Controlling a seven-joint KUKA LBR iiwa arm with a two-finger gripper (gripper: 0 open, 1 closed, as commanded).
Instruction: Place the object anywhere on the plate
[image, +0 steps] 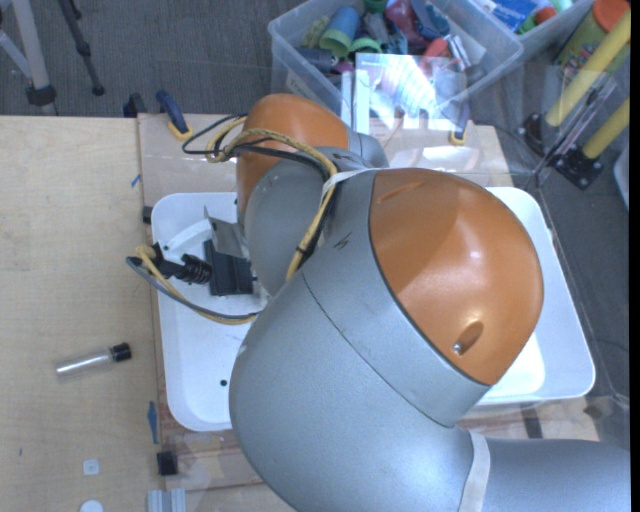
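Two white bins (190, 390), one grey-orange arm (400, 330), one vial (92, 359) on the bench.

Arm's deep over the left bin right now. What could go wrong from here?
1. The arm covers most of both bins, so any grasp or plate placement may go unverified by this camera.
2. The loose yellow-black cables loop low near the left bin wall and could snag.
3. The tool sits close to that wall; a scrape seems possible.

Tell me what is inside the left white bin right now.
The arm covers most of the left bin. On its bare white floor, I see black wrist hardware with yellow cables. A plate or object may lie beneath the arm, but that part is hidden.
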